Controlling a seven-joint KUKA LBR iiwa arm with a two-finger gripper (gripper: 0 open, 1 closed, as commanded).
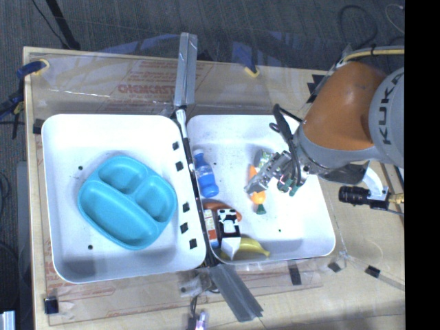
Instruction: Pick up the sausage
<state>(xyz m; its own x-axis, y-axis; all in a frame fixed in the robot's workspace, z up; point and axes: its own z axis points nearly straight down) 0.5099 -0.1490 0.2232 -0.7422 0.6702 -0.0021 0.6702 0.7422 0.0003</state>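
Two shallow white bins sit side by side on the tabletop (82,74) — the left bin (55,184) carries a blue divided plate (127,200), the right bin (313,232) a scatter of small things. Against its left wall stands a blue bottle (204,175); nearer the front lie a reddish-orange sausage (214,205), a black-and-white carton (227,223) and a banana (253,248). The grey arm's pincer (265,177) hangs over an orange piece (257,196) mid-bin, well apart from the sausage — how wide it stands, I cannot tell.
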